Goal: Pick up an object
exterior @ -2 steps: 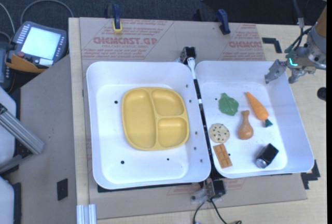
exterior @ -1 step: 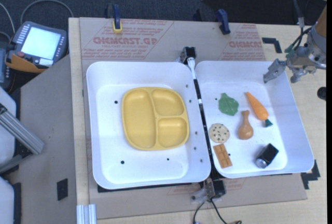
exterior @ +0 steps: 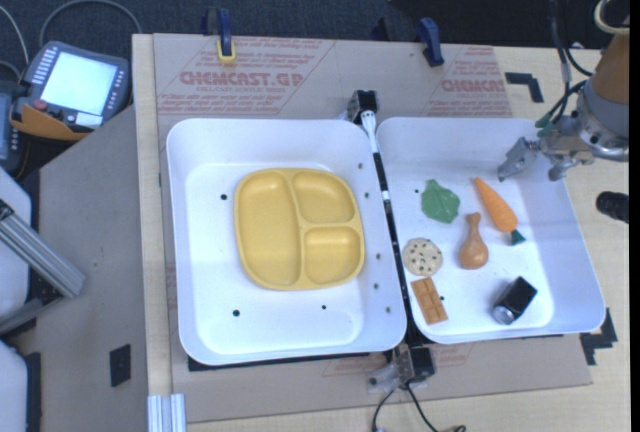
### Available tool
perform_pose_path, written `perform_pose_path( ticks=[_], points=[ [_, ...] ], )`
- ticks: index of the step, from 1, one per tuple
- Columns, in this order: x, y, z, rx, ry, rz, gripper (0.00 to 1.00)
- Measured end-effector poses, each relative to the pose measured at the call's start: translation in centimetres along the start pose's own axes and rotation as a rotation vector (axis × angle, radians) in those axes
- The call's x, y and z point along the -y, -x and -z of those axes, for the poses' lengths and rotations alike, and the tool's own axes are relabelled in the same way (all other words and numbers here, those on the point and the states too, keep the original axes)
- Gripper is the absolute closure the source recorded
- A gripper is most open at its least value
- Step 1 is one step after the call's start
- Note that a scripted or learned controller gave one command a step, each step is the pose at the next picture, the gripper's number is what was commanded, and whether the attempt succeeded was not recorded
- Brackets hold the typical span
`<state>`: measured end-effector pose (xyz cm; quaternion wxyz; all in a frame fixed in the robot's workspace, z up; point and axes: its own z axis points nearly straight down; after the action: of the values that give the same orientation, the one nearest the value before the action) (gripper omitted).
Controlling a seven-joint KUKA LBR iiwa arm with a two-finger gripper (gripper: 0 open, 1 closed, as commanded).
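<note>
My gripper point(exterior: 536, 163) hovers over the far right part of the right bin point(exterior: 560, 320), open, with nothing between its fingers. Just below it lies an orange toy carrot point(exterior: 495, 206) with a green tip. To the carrot's left is a green leaf piece point(exterior: 440, 200). A brown drumstick point(exterior: 472, 245) lies in the bin's middle. Nearer the front are a speckled cookie point(exterior: 423, 257), an orange cracker point(exterior: 428, 300) and a small black block point(exterior: 515, 300).
The left bin point(exterior: 200, 320) holds a yellow divided plate point(exterior: 298, 225). A black clip point(exterior: 364, 105) sits where the two bins meet at the back. Blue clamps point(exterior: 225, 25) pin the cardboard sheet. A teach pendant point(exterior: 70, 85) lies off the bench at left.
</note>
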<state>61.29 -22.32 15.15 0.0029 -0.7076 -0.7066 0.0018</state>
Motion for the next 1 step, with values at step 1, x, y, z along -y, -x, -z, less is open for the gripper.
perform_pose_path(
  ticks=[1],
  points=[
    [0.94, -0.45, -4.93, -0.003, 0.001, 0.001, 0.00]
  ],
)
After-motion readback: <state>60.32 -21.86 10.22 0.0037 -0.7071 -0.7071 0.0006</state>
